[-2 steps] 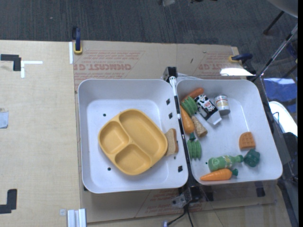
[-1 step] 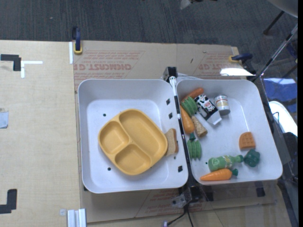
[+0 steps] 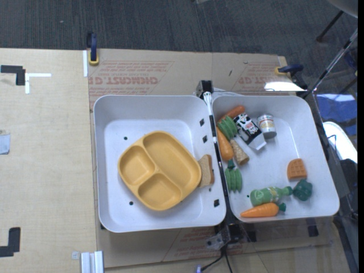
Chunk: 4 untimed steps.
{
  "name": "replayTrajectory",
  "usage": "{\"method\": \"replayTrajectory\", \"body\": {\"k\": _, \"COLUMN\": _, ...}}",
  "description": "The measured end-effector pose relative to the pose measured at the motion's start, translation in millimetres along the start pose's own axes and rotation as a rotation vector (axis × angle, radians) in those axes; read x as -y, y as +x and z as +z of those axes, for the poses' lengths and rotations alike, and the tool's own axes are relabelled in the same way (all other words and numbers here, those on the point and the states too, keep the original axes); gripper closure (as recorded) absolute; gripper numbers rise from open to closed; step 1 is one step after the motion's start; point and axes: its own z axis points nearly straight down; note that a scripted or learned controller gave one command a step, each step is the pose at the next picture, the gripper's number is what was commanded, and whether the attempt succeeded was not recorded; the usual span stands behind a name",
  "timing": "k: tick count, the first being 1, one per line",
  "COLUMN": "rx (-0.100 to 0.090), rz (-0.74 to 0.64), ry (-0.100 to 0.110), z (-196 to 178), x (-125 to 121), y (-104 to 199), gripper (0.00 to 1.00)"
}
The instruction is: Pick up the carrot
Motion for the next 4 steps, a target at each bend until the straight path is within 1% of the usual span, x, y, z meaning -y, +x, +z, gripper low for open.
{"method": "replayTrajectory", "body": {"k": 1, "rx": 0.000, "rz": 0.000, "ry": 0.000, "z": 0.1, "x": 0.0, "y": 0.0, "gripper": 0.00}}
{"method": "replayTrajectory", "body": {"k": 2, "rx": -0.002, "rz": -0.003, "ry": -0.005, "z": -7.0, "x": -1.8, "y": 0.7, "gripper": 1.00}}
{"method": "replayTrajectory", "body": {"k": 3, "rx": -0.001, "rz": -0.004, "ry": -0.004, "z": -6.9, "x": -1.8, "y": 0.7, "gripper": 0.00}}
{"method": "replayTrajectory", "body": {"k": 4, "rx": 0.010, "rz": 0.112, "ry": 0.020, "z": 152.9, "x": 41.6, "y": 34.6, "gripper": 0.00}}
